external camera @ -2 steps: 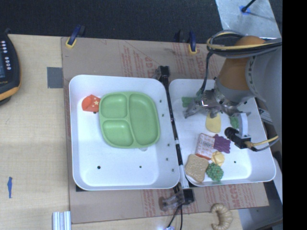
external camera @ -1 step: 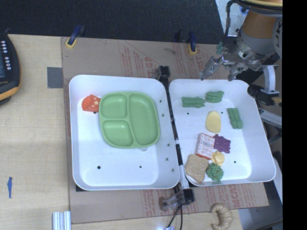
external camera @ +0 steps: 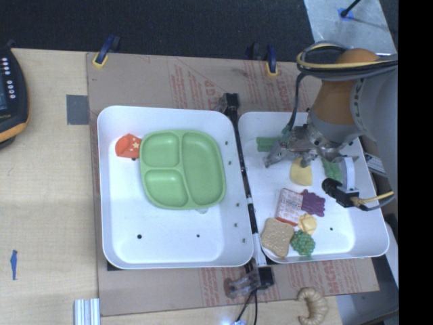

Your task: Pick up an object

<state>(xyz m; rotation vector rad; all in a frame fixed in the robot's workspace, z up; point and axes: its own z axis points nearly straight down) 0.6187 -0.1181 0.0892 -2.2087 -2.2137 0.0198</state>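
Observation:
My gripper (external camera: 289, 159) hangs low over the back part of the right bin (external camera: 352, 239), its fingers spread apart with nothing between them. A pale yellow object (external camera: 302, 174) lies just below and right of the fingertips. A dark green piece (external camera: 266, 143) lies to the gripper's left, near the bin's back wall. Another green piece (external camera: 332, 169) sits on its right. Nearer the front lie a pink and white packet (external camera: 289, 205), purple grapes (external camera: 313, 202), a small yellow item (external camera: 308, 223), a bread slice (external camera: 275, 237) and a broccoli (external camera: 303, 243).
The left bin (external camera: 169, 246) holds a green divided plate (external camera: 183, 168) and a red object with a star (external camera: 127, 146) at its back left. A black and orange device (external camera: 10, 93) lies on the bench at far left. A tan curled thing (external camera: 312, 306) lies in front of the bins.

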